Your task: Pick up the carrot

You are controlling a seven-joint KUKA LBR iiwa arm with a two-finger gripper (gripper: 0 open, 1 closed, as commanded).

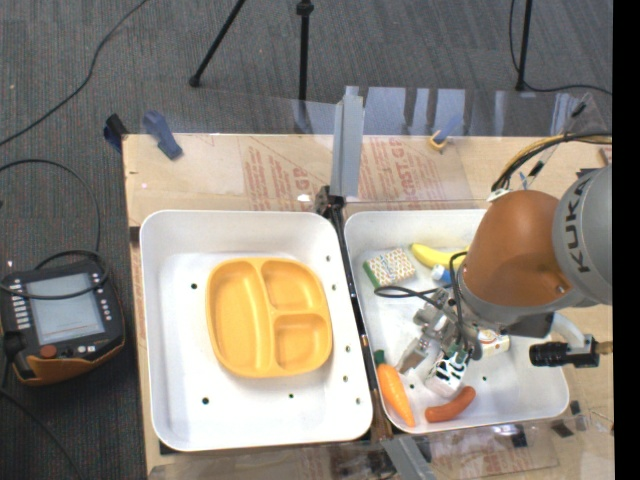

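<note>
One carrot [395, 393]: orange, tapered, lying flat | tool [432, 350]: open, empty, just above

- Single camera, fixed above the counter [230, 173], looked down at a slant.
- Far side of the counter sat toward the top of the frame; beyond it, dark carpet and tripod legs [300, 28] were visible.
- Mid-range framing: both white bins fit whole, left bin [160, 268] and right bin [540, 393] side by side across the lower half.
- Arm [515, 253] entered from the frame's right and covered part of the right bin.
- Floor at the left was in frame too, with a teach pendant [62, 316] lying there.
- One view only, so no overlap to report.
</note>
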